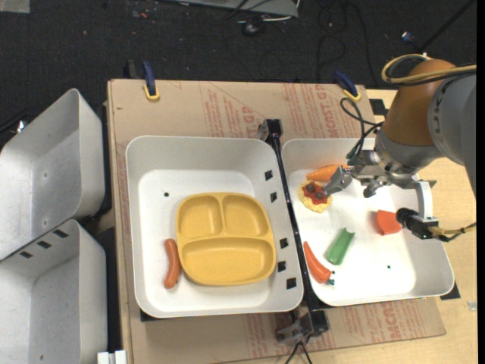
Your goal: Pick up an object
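In the right bin point(432, 279) lie an orange carrot piece point(321, 174), a yellow and red food item point(314, 197), a green pepper point(340, 246), a red-orange block point(387, 222) and a slim orange chili point(317, 262). My gripper point(352, 188) hangs over the upper middle of this bin. It is open, and its left fingertip point(334, 186) reaches the edge of the yellow and red item, just below the carrot piece. Nothing sits between the fingers. The red-orange block lies to the gripper's lower right.
The left bin point(144, 203) holds a yellow divided plate point(225, 238) and a brown sausage point(172, 263) at its lower left. A black divider point(286, 203) separates the bins. Grey trays point(45, 203) stand off the bench at the left.
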### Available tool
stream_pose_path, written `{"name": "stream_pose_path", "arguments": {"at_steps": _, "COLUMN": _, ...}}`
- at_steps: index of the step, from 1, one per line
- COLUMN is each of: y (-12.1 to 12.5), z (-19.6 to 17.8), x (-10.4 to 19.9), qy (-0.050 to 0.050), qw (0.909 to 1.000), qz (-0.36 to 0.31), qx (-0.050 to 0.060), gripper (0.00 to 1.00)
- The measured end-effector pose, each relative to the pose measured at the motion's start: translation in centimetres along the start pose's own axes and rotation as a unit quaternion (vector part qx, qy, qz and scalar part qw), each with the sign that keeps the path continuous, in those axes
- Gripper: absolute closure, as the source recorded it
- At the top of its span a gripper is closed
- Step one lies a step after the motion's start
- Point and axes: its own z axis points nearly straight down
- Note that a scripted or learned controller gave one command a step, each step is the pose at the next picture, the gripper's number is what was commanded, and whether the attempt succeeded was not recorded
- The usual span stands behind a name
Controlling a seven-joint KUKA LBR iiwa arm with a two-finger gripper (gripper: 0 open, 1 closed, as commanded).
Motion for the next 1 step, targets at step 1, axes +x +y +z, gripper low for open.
{"name": "stream_pose_path", "arguments": {"at_steps": 1, "y": 0.04, "z": 3.26, "x": 0.0, "qy": -0.001, "qw": 1.0, "qz": 0.0, "qx": -0.003, "gripper": 0.0}}
